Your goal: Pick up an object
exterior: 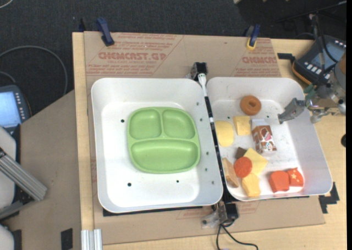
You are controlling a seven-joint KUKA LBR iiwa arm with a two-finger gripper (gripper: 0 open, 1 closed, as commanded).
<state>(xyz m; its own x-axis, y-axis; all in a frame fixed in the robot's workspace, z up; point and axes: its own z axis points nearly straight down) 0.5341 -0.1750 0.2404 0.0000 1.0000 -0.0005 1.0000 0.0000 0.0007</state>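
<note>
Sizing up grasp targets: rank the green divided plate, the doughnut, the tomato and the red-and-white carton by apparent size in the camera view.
1. Green divided plate, by far the largest.
2. Red-and-white carton.
3. Doughnut and tomato: these two look about alike, so I won't rank them.

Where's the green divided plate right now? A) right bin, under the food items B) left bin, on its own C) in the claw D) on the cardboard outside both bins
B: the green divided plate lies flat in the left bin, while the doughnut and the other food pieces sit in the right bin, with the claw over that bin's far right side.
</note>
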